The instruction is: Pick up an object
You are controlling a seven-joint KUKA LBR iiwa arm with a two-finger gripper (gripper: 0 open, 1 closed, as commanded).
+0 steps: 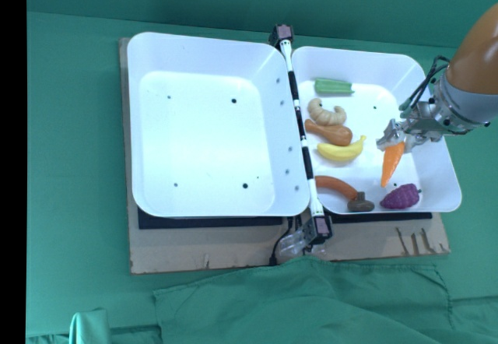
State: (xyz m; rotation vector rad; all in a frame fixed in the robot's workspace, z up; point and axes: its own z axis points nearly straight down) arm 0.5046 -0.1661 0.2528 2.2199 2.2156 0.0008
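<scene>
End effector (398, 140) clamps the carrot's (391, 164) top end above the right bin (440, 179). Grip is on the tip only; the dangling carrot may swing and slip out.

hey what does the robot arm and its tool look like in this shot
The arm enters from the right with a broad orange band above a grey wrist section. Dark cables loop along the wrist's left side. The tool is a small, pale grey metal assembly with two short fingers.

arm (484, 43): orange band, grey wrist below
cables (420, 89): thin, black, looped
gripper (401, 138): silver metal, small
</scene>
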